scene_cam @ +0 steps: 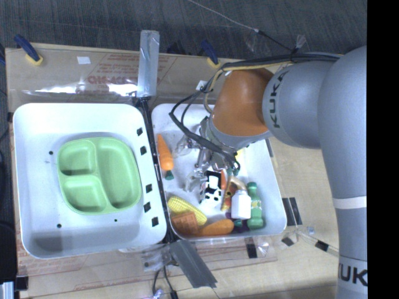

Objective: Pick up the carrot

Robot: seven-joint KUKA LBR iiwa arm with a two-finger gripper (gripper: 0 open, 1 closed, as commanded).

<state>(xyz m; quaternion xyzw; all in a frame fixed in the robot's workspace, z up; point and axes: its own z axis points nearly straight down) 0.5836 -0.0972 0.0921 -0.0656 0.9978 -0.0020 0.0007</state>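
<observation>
**A:** Where's the carrot [164,154]?

**B:** Just left of the frame's centre. It lies flat along the left wall of the right bin [163,120], green end toward the bottom of the frame. Nothing has hold of it.

**A:** And the gripper [199,167]?

**B:** Low in the same bin, just right of the carrot and apart from it. The wrist and cables hide it, so I can't tell how far open it is or whether it holds anything.

**A:** What could go wrong?

**B:** The carrot sits tight against the wall. I'd guess a descent could catch the rim, or a close could push the carrot along instead of gripping it.

**A:** Anything else?

**B:** There's an orange vegetable [215,228] at the bin's lower edge, so a grab there would take the wrong thing. Beside it are a corn cob [187,208], a white bottle [240,205] and a green bottle [254,209], all crowded at lower right.

**A:** And the left bin [31,136]?

**B:** It holds a green divided plate [98,174], well clear of the carrot.
</observation>
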